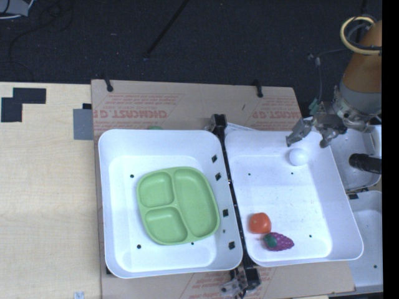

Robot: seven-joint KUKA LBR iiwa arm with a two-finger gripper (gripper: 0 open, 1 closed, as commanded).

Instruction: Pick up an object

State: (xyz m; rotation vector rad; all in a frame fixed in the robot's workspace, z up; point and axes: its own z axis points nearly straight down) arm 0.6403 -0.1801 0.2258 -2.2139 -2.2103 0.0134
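Purple grapes [278,242] and a red-orange fruit [260,222] lie touching at the near edge of the right bin [324,198]; a green divided plate [177,204] fills the left bin [118,167]. White ball [298,156] sits at the right bin's far side, just below and between the jaws. Gripper [310,136] hangs spread wide, released, holding nothing.

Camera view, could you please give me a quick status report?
Tool open, above right bin's far edge, holding nothing. White ball just below it. Orange toy and purple grapes near front. Nothing blocking.
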